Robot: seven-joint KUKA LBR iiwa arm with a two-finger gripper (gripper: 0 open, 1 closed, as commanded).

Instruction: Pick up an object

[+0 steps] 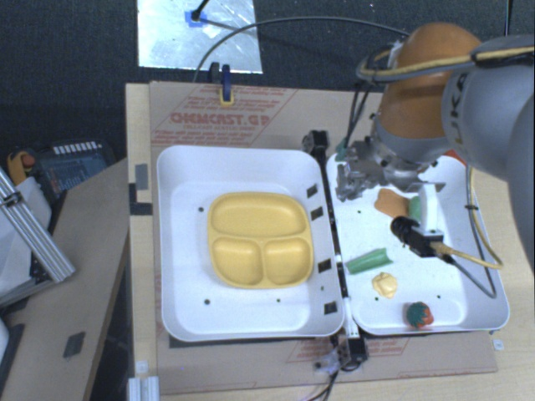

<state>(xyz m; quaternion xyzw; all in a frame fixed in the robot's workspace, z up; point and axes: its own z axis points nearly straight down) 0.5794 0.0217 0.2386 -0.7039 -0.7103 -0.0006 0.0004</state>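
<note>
Running across the brown board [284, 132] behind the left bin [180, 224], red print is seen in which the word "CHEMCAST" can be read. The characters after it and the smaller lines around it are too fine to be made out. More red print at the board's near edge is cut off by the bins.

The gripper [348, 180] is placed low over the far left corner of the right bin [476, 307], just beside the dividing rims. It is seen as a tangle of grey metal below the orange band. Whether it is open or closed cannot be told, nor what, if anything, is held in it.

The loose objects are all found in the right bin:
- A flat orange piece [388, 201] lies near the gripper, partly covered by robot hardware.
- A smooth green stick [368, 261] is laid at a slant towards the bin's left side.
- A pale yellow lump [384, 284] sits just in front of the stick.
- A round red-and-green ball [418, 313] rests near the front rim.
- A white-and-green object [431, 200] beside the orange piece is partly hidden by the arm, and its shape cannot be settled.

A glossy yellow tray [259, 239], moulded with three rounded compartments, is laid in the left bin. A crinkled silver sheet [196, 23] is set on the dark surface beyond the board.
</note>
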